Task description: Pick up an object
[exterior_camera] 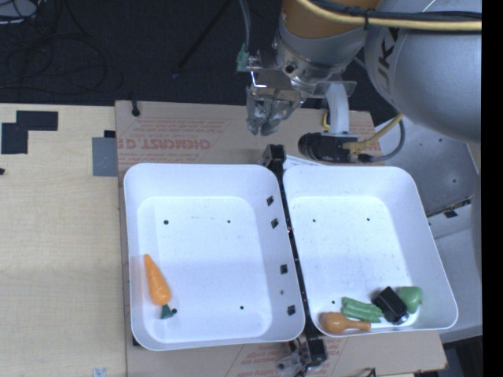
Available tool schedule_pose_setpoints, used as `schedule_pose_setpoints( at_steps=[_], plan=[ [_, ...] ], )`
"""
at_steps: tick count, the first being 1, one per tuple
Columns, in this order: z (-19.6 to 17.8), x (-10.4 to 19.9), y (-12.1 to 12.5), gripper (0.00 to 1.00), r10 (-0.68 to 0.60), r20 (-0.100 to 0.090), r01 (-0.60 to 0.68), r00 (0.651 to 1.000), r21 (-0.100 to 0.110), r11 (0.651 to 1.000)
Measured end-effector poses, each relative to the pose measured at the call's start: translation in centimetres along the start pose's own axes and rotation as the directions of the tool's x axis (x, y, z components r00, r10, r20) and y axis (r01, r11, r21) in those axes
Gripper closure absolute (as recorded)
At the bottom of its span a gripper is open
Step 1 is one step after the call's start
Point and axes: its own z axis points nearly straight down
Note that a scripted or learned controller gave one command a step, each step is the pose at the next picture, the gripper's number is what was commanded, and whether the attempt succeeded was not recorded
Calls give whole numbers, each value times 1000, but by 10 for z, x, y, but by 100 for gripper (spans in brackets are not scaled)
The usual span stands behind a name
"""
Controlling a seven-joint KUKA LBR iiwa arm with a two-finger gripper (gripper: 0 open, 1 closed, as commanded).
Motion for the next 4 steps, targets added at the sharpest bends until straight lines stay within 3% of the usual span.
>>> schedule_pose_setpoints(
  at_steps=[1, 2, 3, 4],
  plan=[
    [-36, 80, 14, 100, -2, -1, 2, 1000, -4, 1000],
    [16, 33, 14, 100, 8, 5, -8, 1000, 6, 1000],
    [45, -32, 14, 100, 11, 4, -11, 1000, 4, 1000],
    [11, -111, 14, 100, 12, 4, -12, 1000, -3, 1000]
  ],
)
